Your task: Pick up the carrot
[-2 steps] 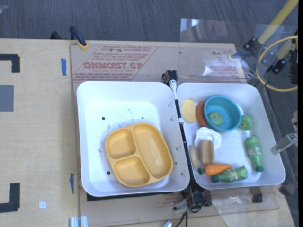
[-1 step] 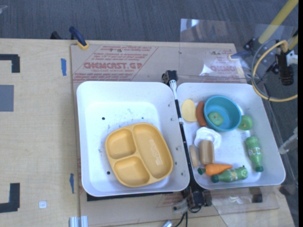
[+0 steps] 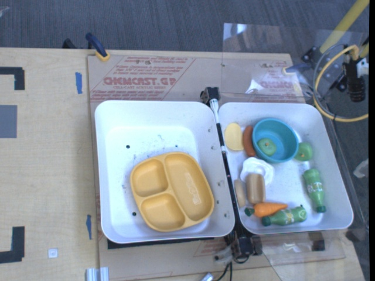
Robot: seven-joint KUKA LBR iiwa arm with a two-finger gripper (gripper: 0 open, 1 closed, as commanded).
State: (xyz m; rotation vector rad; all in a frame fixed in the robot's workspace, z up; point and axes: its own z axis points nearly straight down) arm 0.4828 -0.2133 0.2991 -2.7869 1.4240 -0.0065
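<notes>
The left bin (image 3: 111,133) carries a yellow divided plate (image 3: 171,190), which sits toward the bin's front edge with its three compartments bare. A hinge strip (image 3: 221,151) runs between the two bins.

In the right bin (image 3: 334,157), near the left wall, lie a pale yellow piece (image 3: 234,136) and, further forward, a tan bread-like roll (image 3: 255,187) resting against a white lump (image 3: 258,168). A blue bowl (image 3: 274,138) stands at the back edge with a green round thing (image 3: 267,146) inside it.

The carrot (image 3: 269,208) lies near the front edge of the right bin, pointing roughly right, its leafy end toward the left wall. A green bottle (image 3: 287,216) lies touching it just in front, and the roll is just behind its thick end. A second green bottle (image 3: 315,187) lies along the right wall.

The carrot looks like a small plastic toy: probably light, stiff and rather smooth, so it may slip from a loose grip. The orange middle seems the best hold, fingers closing across its width, though the neighbouring bottle leaves little room.

The gripper's state cannot be told.
</notes>
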